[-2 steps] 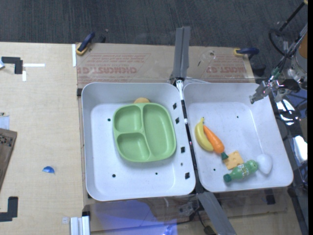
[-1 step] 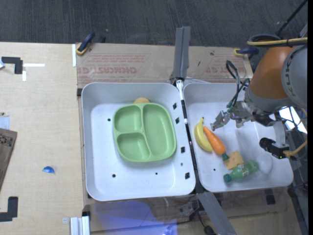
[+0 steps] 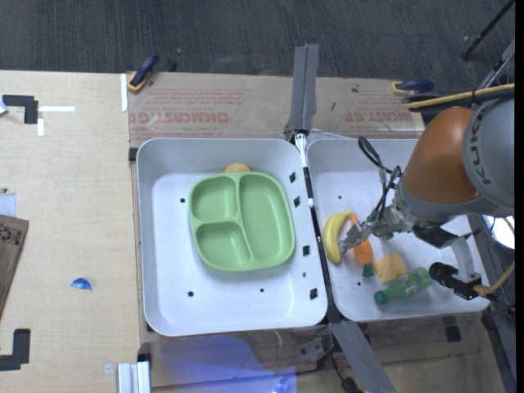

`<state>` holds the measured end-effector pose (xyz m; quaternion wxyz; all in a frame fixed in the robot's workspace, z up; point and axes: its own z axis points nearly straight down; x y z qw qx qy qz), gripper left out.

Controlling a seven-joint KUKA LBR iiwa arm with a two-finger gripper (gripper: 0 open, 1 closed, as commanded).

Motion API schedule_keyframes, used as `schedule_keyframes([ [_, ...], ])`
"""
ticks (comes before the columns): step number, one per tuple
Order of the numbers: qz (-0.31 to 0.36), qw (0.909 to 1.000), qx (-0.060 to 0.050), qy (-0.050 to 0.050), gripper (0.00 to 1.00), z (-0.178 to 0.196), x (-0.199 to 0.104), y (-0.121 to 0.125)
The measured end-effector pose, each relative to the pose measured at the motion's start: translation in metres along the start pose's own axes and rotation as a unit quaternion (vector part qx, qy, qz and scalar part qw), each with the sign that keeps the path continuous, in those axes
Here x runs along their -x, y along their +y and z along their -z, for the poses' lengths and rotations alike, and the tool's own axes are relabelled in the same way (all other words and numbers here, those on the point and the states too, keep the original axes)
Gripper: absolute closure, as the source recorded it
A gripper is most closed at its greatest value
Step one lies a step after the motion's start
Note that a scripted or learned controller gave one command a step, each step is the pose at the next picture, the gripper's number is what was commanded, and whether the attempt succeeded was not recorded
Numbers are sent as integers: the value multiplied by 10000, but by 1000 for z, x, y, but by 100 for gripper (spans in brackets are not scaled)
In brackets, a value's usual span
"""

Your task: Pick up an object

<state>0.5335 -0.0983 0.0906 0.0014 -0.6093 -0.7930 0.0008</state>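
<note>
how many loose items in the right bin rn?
4, maybe more under the arm: banana at the left wall, carrot beside it, yellow block, green bottle nearest the front.

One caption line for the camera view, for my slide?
Gripper low beside yellow banana in right white bin; green divided plate left.

Bright, even overhead light, soft shadows, mild glare on the white bins [image 3: 164, 244], slightly soft focus.

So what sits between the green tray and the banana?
In the camera view, between the green tray and the banana lie bare white floor of the left bin and the rims where both bins meet, carrying black clips.
</note>
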Motion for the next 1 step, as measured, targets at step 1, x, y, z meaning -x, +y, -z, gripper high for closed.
schedule_keyframes([
  [1, -24, 10000, 4, -2, 100, 9, 1, 0],
])
